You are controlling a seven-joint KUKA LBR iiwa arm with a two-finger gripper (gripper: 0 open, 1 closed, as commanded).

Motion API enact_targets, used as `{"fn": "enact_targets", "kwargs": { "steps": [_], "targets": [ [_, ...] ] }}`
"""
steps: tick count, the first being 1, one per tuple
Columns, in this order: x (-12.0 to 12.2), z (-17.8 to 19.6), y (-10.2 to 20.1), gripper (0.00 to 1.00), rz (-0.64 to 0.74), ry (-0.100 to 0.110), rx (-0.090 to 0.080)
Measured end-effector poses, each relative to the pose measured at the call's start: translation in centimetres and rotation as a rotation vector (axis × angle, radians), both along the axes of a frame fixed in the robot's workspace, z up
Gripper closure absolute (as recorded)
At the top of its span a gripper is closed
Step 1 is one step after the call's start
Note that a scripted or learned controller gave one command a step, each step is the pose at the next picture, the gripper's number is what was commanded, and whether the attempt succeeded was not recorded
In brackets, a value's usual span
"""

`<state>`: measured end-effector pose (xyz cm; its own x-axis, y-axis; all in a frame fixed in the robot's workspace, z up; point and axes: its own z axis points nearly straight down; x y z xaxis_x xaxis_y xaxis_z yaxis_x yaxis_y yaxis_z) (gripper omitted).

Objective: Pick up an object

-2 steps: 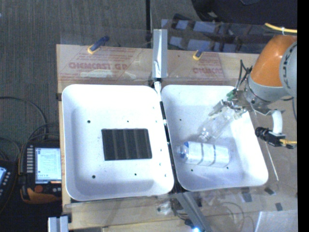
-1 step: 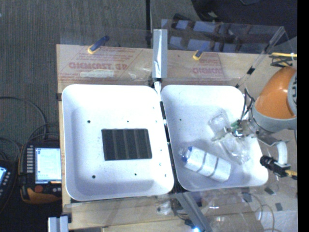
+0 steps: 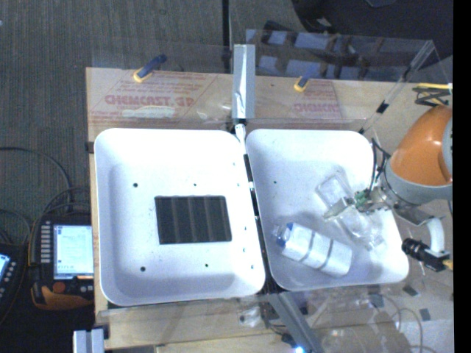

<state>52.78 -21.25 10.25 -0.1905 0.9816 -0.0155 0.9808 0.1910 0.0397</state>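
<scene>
**Gripper low in the right bin, among clear plastic**

The gripper (image 3: 360,200) sits inside the right bin (image 3: 294,149), near that bin's right wall. The arm (image 3: 421,159) reaches in from the right, its orange band just behind the gripper. The wrist area is a blur of clear and glinting parts, so I cannot tell whether the gripper is open or closed, nor whether anything is caught in it.

A clear cup (image 3: 333,189) lies just left of the gripper, tilted, either touching it or very close; the view does not settle which. More clear plastic (image 3: 366,231) lies just below the gripper, toward the bin's front wall. The bottle (image 3: 315,248) lies on its side below and to the left of the gripper, near but apart from it. It has a white label, and its cap end points left.

The left bin (image 3: 118,160) is well to the gripper's left, with a dark ribbed panel (image 3: 193,219) flat on its floor. Farther left still, off the bench, a handheld screen (image 3: 71,251) glows.
</scene>
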Motion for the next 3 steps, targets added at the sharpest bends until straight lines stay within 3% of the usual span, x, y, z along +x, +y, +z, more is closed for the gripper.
{"fn": "enact_targets", "kwargs": {
  "steps": [1,2,3],
  "targets": [
    [-2.4,0.0,-0.1,0.0,-0.163,-0.006,0.016],
    [-2.3,0.9,0.1,1.0,-0.16,-0.005,0.018],
    [-0.2,11.5,8.2,1.0,-0.101,0.041,0.009]
  ]
}}
